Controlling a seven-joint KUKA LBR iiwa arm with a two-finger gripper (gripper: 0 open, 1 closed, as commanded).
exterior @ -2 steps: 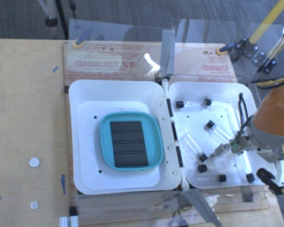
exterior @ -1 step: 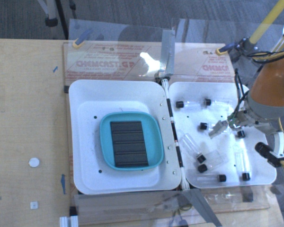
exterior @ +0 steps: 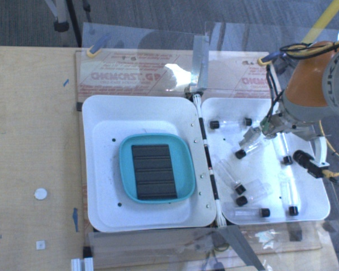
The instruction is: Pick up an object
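Observation:
Several clear vials with black caps lie scattered in the right bin (exterior: 322, 205). One vial (exterior: 243, 151) lies near the bin's middle, another vial (exterior: 228, 123) near the back wall, and a third vial (exterior: 288, 193) at the front right. My gripper (exterior: 253, 136) hangs low over the right bin's back half. It is just above and to the right of the middle vial, and I cannot make out anything held in it. The grey arm with its orange band (exterior: 308, 83) comes in from the upper right.
The left bin (exterior: 96, 151) holds a teal tray (exterior: 126, 151) with a dark ridged block (exterior: 153, 172) in it. A raised divider (exterior: 206, 157) separates the bins. A clear sheet (exterior: 135, 75) stands behind them. A black fitting (exterior: 305, 162) on the arm's cabling hangs over the right bin's right side.

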